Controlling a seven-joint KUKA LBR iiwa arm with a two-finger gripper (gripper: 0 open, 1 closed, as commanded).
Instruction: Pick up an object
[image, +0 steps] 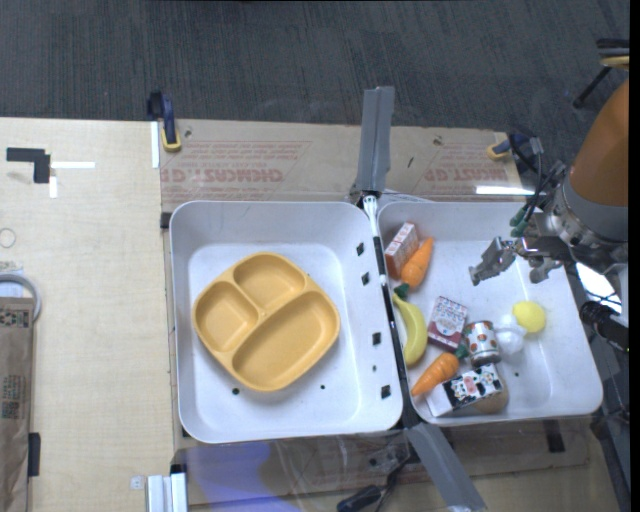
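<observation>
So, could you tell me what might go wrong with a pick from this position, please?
1. The two-finger gripper hovers over bare floor of the right white bin; closing here would likely grab nothing.
2. The orange carrot, small can and cow-print carton sit packed together, so a grasp may nudge neighbours.
3. The round yellow ball could roll away.

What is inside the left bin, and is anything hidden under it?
The left bin holds one yellow divided plate, lying flat with its three compartments bare. Whatever might lie beneath the plate is covered, so it cannot be judged from the camera view.
</observation>
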